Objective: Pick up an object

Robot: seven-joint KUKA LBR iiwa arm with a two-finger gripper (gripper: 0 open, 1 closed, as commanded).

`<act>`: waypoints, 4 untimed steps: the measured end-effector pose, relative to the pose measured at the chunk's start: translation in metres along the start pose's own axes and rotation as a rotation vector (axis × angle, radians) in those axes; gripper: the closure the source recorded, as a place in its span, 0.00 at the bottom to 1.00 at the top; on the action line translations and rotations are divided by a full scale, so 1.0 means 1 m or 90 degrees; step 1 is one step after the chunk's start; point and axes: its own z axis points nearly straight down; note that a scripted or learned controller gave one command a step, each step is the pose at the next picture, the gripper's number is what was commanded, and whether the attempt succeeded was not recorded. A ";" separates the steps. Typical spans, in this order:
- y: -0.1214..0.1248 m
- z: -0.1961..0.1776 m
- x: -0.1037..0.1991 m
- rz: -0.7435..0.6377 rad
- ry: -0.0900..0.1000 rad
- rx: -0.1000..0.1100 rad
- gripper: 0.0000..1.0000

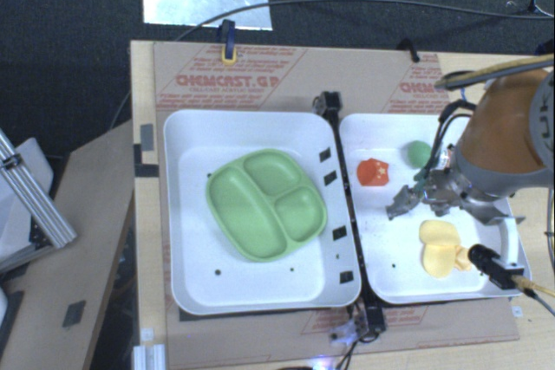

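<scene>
While nothing sits between its prongs, the end effector (401, 208) hangs low over the right bin (373, 273).

Progress: by my reading, the pick is not yet done; no object is lifted, so the grasp and the raise are both left.
Candidates: 3 objects lie in the right bin: a red piece (374, 172) at centre right of the frame, a green ball (418, 153) just up and right of it, and a yellow object (439, 247) at lower right.
End effector state: whether it stands wide or narrow, I cannot tell; it is a small dark cluster against the white floor.
End effector place: between the red piece and the yellow object, touching neither as far as I can see.
Arm pose: the arm (507, 143) enters from the right edge, bent down over the bin, wrist angled toward the frame's left.
Left bin (186, 186): holds a green divided plate (264, 204), well apart from the arm.
Surface (286, 69): brown board under both bins.
</scene>
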 end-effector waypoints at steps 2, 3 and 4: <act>0.003 0.029 0.001 0.000 -0.001 -0.004 1.00; 0.001 -0.034 0.000 -0.002 -0.001 -0.007 1.00; 0.002 -0.040 0.000 -0.002 -0.001 -0.004 1.00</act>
